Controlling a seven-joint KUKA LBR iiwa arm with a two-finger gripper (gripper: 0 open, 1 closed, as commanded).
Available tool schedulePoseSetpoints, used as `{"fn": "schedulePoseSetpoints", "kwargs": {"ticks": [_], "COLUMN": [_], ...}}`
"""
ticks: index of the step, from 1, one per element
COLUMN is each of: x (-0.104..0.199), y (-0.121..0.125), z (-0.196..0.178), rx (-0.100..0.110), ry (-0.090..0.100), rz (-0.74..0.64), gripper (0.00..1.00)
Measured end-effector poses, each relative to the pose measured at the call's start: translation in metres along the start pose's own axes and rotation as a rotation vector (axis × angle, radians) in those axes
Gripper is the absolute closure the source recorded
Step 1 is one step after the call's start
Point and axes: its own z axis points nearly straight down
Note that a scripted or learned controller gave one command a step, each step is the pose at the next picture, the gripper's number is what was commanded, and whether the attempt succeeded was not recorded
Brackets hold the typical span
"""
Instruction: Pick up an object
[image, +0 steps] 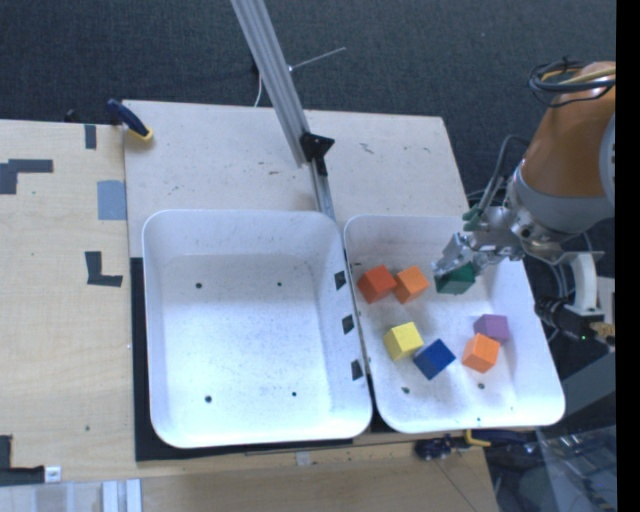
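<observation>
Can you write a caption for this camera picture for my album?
Robot gripper at a green block among colourful blocks in the right bin.

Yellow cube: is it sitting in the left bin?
No, the yellow cube lies in the right bin, beside the blue cube.

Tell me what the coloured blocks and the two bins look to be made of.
The blocks, such as the yellow block and blue block, look like painted wood or solid plastic: flat matte colour, crisp edges, no gloss. Which one, the view leaves open. The right bin and left bin look like thin moulded plastic: smooth white walls, rounded corners, scuffed and speckled floors.
</observation>
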Motion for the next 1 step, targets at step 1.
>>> {"fn": "schedulePoseSetpoints", "kwargs": {"ticks": [1], "x": [0.0539], "y": [-0.0085], "z": [-0.0029], "rx": [0.001], "ry": [0.0], "rz": [0.0], "gripper": [1.0]}}
